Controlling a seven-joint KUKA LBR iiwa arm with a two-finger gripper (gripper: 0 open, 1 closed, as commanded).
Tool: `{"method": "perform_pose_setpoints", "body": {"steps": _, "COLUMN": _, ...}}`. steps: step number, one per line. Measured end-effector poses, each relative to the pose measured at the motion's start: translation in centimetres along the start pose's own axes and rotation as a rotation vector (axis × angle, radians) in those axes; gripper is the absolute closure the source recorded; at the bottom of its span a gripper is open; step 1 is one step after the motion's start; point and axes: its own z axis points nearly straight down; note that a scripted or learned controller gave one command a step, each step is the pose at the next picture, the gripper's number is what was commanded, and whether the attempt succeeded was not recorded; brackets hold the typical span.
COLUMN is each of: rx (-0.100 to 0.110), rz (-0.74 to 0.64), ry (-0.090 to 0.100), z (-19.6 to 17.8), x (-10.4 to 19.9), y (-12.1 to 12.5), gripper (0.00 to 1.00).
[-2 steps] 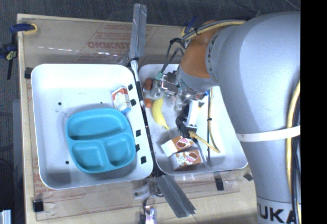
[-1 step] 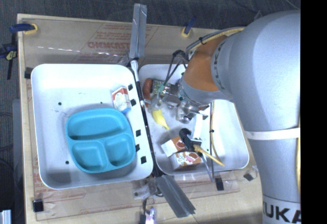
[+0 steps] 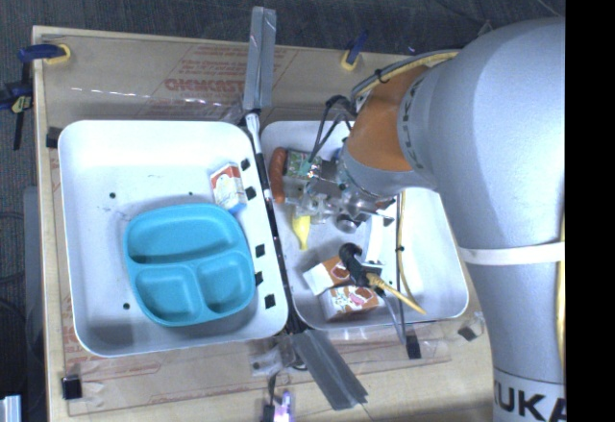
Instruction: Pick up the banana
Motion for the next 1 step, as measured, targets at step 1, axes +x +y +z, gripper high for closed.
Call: {"method": "perform_pose_setpoints", "body": {"steps": 1, "rx": 0.012, "rz": -0.031, "ry": 0.001, "z": -8.56, "x": 4.43, "y": -0.69, "gripper": 1.00}}
